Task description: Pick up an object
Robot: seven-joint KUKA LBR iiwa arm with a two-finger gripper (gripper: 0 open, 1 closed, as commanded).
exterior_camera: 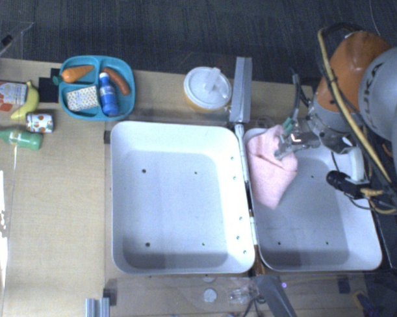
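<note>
Camera view: two white bins side by side on the bench. The left bin (177,199) has nothing in it but bare floor. The right bin (325,250) holds a pink cloth (271,169), bunched up in the far-left corner, draped against the divider wall and trailing to a point toward the bin's middle.

The arm (377,76) reaches in from the right, orange band up top, cables looping round the wrist. The gripper (291,143) sits right on the cloth's upper right edge — the metal tips look to be touching or pinching the fabric, but the fingers are too small and cluttered to read, so can't tell if it's clamped or released. Won't call it a hold.

Step in hand, by my read: the grasp on the cloth, approx. at contact, lift not yet done. The cloth lies mostly on the bin floor, so the task isn't complete.

Next move calls for a firm close on a decent fold of fabric, then a straight lift clear of the wall — a thin pinch at the edge may slip out.

Outside the bins, far side: a blue divided tray (97,86) w/ toy food, a lidded cup (207,88), and a few small items at far left.
</note>
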